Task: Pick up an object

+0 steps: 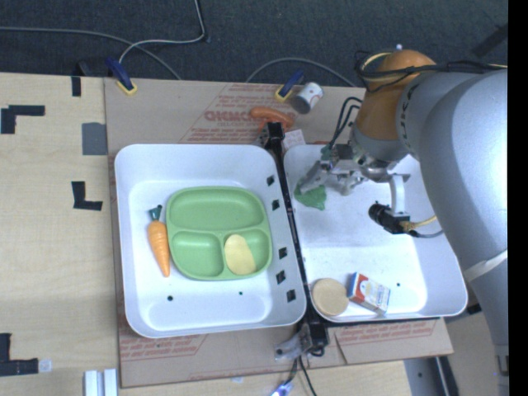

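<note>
Wooden surface (49,246) carried two white bins. Right bin (429,295): end effector (318,180) lay low against a green object (313,195) by the divider; its finger opening could not be judged. Left bin (132,172): green tray (219,231), carrot (158,246).

My gripper (318,180) is in the right bin (429,299), a leafy toy (313,195) just under it. Left of me, a tray (216,209) holds a potato (240,255).

green divided plate (216,207), orange carrot (159,249), yellow piece (240,255), tan disc (329,297), red-white-blue box (367,293), white bins (136,172).
</note>
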{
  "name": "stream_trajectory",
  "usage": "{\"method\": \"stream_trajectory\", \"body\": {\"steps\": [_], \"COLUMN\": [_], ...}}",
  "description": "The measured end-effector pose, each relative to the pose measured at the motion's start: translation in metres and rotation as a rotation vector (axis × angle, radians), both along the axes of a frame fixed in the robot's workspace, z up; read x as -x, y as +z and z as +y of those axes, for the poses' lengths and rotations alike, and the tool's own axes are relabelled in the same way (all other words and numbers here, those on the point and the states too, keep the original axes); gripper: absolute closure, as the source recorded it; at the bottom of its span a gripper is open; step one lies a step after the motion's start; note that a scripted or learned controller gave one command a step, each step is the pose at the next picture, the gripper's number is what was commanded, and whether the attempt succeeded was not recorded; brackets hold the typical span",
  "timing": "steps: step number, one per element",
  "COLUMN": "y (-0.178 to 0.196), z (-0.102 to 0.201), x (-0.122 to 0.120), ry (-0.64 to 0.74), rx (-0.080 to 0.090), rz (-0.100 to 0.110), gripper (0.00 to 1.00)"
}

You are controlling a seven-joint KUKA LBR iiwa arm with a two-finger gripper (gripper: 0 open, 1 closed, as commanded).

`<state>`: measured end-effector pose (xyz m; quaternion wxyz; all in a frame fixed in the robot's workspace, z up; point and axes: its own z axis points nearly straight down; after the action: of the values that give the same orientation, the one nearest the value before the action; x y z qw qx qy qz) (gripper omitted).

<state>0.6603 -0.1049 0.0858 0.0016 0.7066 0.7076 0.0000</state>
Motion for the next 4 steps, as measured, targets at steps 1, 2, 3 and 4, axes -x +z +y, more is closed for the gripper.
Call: {"method": "stream_trajectory", "body": {"steps": [1, 2, 3, 4], "y": [0.0, -0.001, 0.0, 0.0], "z": [0.007, 0.012, 0.01, 0.011], "x": [0.012, -0.009, -0.002, -0.005], "ry": [-0.001, 0.0, 0.0, 0.0], "rx": [0.001, -0.002, 0.0, -0.001], "rz": [0.0, 0.0, 0.0, 0.002], "gripper": [0.0, 0.0, 0.0, 0.0]}}
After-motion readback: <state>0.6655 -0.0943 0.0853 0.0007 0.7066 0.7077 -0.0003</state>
